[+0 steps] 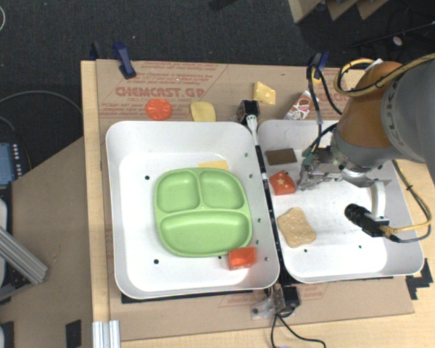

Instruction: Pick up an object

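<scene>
Seen from above at a workbench: low in the right-hand white bin, just beside a small red toy piece, the gripper of a grey arm with an orange band. Impossible to tell from this angle whether spread or pressed together; nothing visibly held. Lying in the same bin, near its left wall: the red toy piece itself, between a flat brown square behind and a tan slice of toy bread in front, apart from both. Over in the left bin: a green divided plate, with an orange block touching its near edge and a pale yellow piece tucked behind its far rim. Scattered on the cardboard beyond the bins: an orange disc, a yellow lump and a cheese wedge. Judged the likeliest target for being closest: the red piece, probably hollow play-food plastic, so light, stiff and unlikely to break, though smooth enough to squirt out of a shallow pinch. Best taken across its middle, low and square on its two widest-facing sides, with care for the bin wall close on its left.
</scene>
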